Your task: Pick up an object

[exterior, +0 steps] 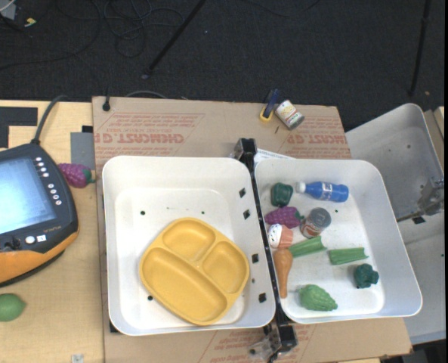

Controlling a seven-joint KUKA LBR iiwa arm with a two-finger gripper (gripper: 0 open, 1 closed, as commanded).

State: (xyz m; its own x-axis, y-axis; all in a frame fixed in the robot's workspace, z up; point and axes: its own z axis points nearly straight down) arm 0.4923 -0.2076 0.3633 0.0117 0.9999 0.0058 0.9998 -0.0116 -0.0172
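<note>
The right bin [393, 225] holds several small toys. A blue bottle [323, 191] lies at the back beside a dark green pepper [281, 194]. Purple grapes [282, 218] and a small can [317, 219] sit mid-bin. An ice cream cone [282, 259] lies along the left wall. Two green sticks [307, 247] [347, 256], a dark broccoli [366, 276] and a light green leafy piece [316, 298] lie toward the front. In the left bin [125, 195] rests a yellow divided plate [195, 269].
A teach pendant [20, 210] lies on the bench at the left, with a green ball [6, 307] in front of it and a purple toy [74, 174] behind it. A small can [288, 114] lies on the cardboard behind the bins. A grey metal plate [405, 150] stands at the right.
</note>
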